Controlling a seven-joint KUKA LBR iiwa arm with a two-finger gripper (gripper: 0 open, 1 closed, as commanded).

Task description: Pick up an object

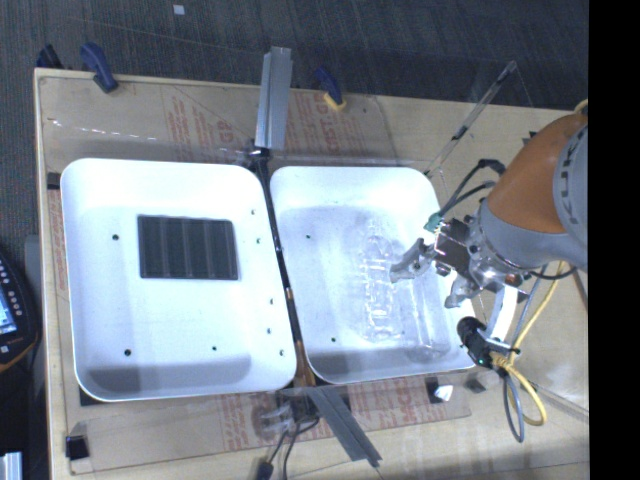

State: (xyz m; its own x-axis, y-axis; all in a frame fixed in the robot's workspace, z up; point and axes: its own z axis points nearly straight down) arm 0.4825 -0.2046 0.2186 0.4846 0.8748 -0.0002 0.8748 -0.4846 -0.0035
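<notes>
Over the right bin (330, 193), the arm (535, 203) is cut off at the frame edge. The gripper (415, 261) hangs above a clear plastic object (385, 288), hard to make out against white; whether the fingers are apart cannot be told. Farther left, a dark ribbed tray (188, 247) lies in the roomy left bin (100, 193).

Bins (165, 183): smooth white plastic, faint sheen
Clear object (385, 288), three o'clock bin: glossy, transparent plastic
Dark pad (188, 247): matt, ribbed
Worktop (150, 103): pale wood
</notes>
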